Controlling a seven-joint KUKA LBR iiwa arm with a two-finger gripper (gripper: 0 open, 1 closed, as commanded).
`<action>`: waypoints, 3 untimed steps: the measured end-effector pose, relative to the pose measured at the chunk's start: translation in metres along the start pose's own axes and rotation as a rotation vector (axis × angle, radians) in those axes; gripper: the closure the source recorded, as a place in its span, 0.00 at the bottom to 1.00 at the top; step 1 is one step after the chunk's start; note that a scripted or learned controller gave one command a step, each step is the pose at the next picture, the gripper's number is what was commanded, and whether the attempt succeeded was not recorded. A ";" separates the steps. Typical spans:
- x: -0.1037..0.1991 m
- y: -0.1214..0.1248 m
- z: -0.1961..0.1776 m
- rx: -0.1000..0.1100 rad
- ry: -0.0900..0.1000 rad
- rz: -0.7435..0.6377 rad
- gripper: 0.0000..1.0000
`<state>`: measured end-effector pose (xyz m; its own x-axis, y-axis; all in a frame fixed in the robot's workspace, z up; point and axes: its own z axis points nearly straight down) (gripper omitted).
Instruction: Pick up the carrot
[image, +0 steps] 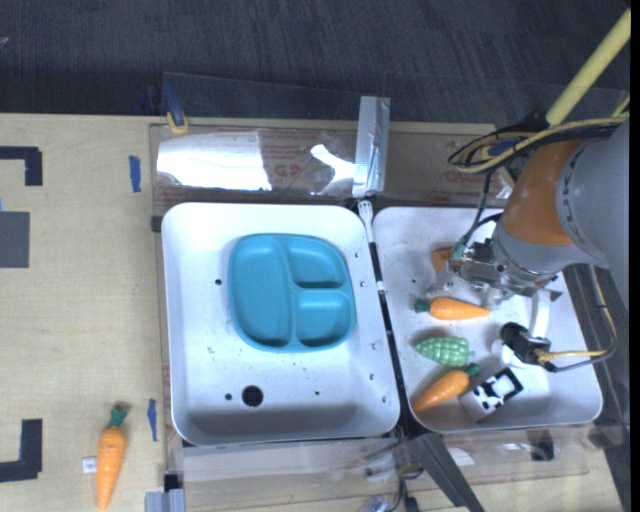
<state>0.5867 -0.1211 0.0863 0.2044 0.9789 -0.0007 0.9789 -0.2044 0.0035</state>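
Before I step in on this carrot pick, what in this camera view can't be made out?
- Gripper: fingers hidden under the wrist; open or shut unclear.
- Orange thing beside the wrist: mostly covered by the arm; can't identify.
- Carrot under the gripper: contact can't be judged from this slanted view.
- Black-and-white object in the right bin: too small to identify.

Tray in left bin; carrots in right.
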 end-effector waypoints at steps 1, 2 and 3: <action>0.000 0.000 0.000 0.000 0.000 0.000 0.00; 0.044 -0.009 -0.101 -0.003 0.002 -0.117 0.00; -0.014 -0.021 -0.039 0.009 0.000 -0.084 0.00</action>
<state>0.5633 -0.1304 0.1252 0.1217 0.9926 -0.0005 0.9926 -0.1217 -0.0052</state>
